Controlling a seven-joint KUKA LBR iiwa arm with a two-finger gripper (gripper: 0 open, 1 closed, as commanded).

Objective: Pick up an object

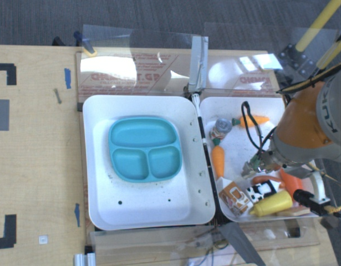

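The hand [258, 165] hangs low in the right bin [232, 105] — grip unclear — with the orange carrot [218, 160] just left.

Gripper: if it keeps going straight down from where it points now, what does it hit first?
Probably the red-orange piece just under the gripper in the right bin, beside the black-and-white item. Depth is unclear from this slanted view, so it might reach bare bin floor instead.

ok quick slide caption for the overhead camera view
KUKA arm's gripper low in the right bin among toy food; blue divided plate sits in the left bin.
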